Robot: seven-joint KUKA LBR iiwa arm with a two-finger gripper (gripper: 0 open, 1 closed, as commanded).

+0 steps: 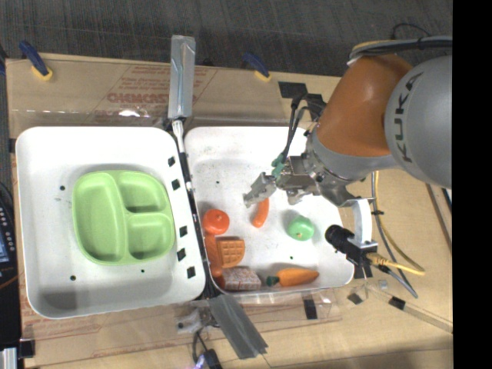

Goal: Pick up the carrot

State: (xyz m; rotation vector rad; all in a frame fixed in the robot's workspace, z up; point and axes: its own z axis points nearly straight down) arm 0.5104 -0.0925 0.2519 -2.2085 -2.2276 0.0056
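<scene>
The carrot (298, 276), orange with a green stub at its left end, lies flat along the front wall of the right bin (231, 148). A smaller orange-red elongated piece (260, 214) lies near the bin's middle. My gripper (277, 195) hangs over the middle of the right bin with its fingers spread apart. The left finger (257, 190) ends just above the small orange-red piece and the other finger (298, 196) is to its right. Nothing sits between them. The carrot is well in front of the gripper, apart from it.
In the right bin are also a round orange fruit (216, 221), a tan waffle-like square (230, 249), a brown block (242, 277) and a green round fruit (300, 227). The left bin (38, 206) holds a green divided plate (123, 215). A metal divider bar (181, 75) stands between the bins.
</scene>
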